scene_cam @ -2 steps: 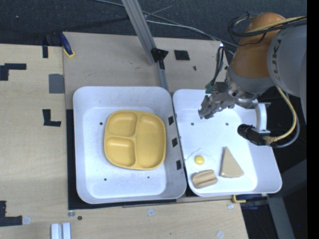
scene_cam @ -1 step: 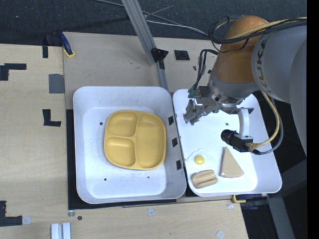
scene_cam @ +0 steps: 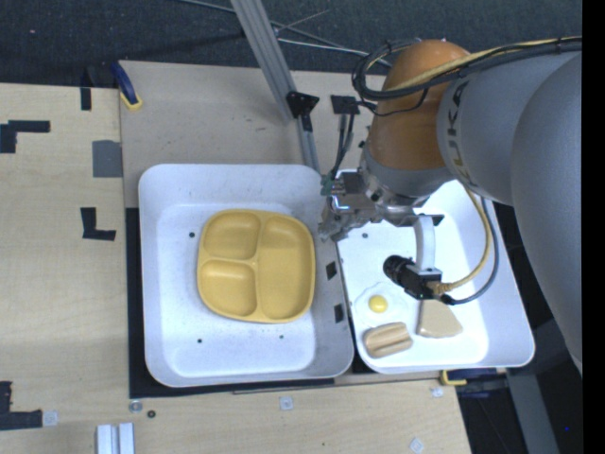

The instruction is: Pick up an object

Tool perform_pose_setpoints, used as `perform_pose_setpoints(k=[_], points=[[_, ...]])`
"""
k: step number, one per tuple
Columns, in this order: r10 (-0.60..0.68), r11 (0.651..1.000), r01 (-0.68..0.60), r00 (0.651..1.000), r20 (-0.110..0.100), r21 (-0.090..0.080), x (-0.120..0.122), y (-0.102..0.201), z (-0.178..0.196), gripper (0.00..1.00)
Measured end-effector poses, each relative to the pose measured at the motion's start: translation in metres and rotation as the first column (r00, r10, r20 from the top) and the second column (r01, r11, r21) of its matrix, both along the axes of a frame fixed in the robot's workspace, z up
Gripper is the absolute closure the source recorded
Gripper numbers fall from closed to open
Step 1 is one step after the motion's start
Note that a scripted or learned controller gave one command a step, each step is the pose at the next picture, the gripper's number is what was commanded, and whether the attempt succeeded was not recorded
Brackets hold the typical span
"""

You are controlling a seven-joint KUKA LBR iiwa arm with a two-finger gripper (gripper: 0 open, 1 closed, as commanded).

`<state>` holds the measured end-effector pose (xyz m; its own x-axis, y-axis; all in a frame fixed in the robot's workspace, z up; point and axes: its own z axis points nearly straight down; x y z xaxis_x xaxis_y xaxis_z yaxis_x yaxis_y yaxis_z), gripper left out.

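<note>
Two shallow white bins sit side by side on the desk (scene_cam: 57, 282), filling the centre and lower right of the frame. The left bin (scene_cam: 170, 348) holds a yellow divided plate (scene_cam: 255, 265), lying flat near the bin's middle with its three compartments facing up.

The right bin (scene_cam: 506, 334) holds three small items near its lower edge. A small yellow round piece (scene_cam: 378, 304) lies left of centre. Just below it lies a tan bread-shaped block (scene_cam: 386, 339), set at a slight angle. To the right of that block lies a pale wedge-shaped piece (scene_cam: 440, 323), close beside it; whether the two touch cannot be told.

The arm (scene_cam: 529, 130) enters from the right of the frame, its orange band (scene_cam: 416, 93) at upper centre. The claw (scene_cam: 342, 218) sits over the rim shared by the two bins, near the upper left corner of the right bin. Its parts are too cluttered and small to judge; whether it is wide or narrow cannot be told. It is well apart from the three small items. No item is seen in it.

A black fitting with a cable (scene_cam: 408, 274) hangs over the middle of the right bin, above the wedge-shaped piece.
</note>
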<state>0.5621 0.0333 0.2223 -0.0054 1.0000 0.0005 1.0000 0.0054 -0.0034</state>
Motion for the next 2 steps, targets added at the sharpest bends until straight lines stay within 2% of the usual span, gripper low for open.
perform_pose_setpoints(k=[1,2], points=[[0.001,1.000,-0.001,1.000,0.000,0.000,-0.0132,0.0591,-0.0049,1.00],[-0.003,1.000,0.003,1.000,0.000,-0.001,-0.0126,0.0560,-0.0046,0.00]])
